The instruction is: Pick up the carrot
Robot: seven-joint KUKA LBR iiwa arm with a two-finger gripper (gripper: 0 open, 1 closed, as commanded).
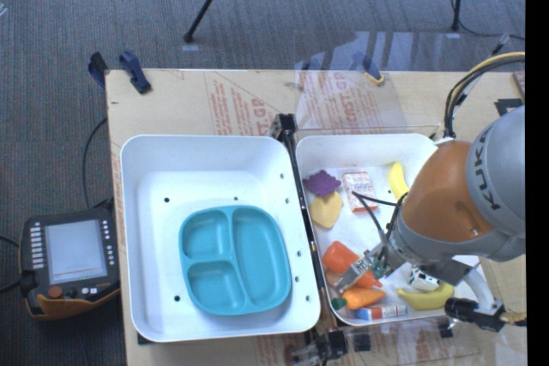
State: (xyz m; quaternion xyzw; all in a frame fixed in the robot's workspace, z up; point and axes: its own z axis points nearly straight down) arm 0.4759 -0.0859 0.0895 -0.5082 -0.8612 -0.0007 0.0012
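The carrot [364, 297], orange with a small green end pointing left, lies near the front edge of the right bin [422, 141]. My gripper [358, 272] hangs low in that bin, just above and behind the carrot, between it and a stubby orange toy piece [338, 255]. The orange-banded wrist [442, 201] covers the bin's right part.
The right bin also holds a purple piece [322, 183], a pale yellow piece [326, 210], a white and red packet [358, 183], a yellow piece [397, 179], a banana [426, 297] and a small tube [383, 313]. In the left bin [154, 159] lies a teal divided plate [233, 257].
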